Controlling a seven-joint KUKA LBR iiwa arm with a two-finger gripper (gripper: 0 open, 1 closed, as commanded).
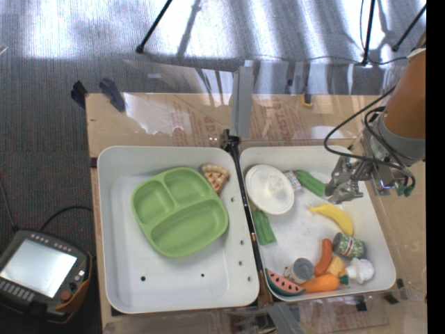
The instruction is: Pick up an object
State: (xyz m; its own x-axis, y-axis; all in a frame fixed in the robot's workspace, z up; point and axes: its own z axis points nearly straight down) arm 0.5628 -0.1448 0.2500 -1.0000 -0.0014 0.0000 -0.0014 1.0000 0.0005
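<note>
Watermelon slice (pixel 285 282) and carrot (pixel 320 282) lie at the right bin's (pixel 381 235) near edge. Above the banana (pixel 334 216) hangs the gripper (pixel 342 190); whether it is released or clenched I cannot tell, perhaps touching nothing.

A robotics lab: tripod legs (pixel 161 16) on carpet, a teach pendant (pixel 43 271) beside the plywood bench (pixel 174 120).

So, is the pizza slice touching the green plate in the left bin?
Touching. The camera view shows the pizza slice lying against the upper right rim of the green plate, with no white bin floor visible between them.
</note>
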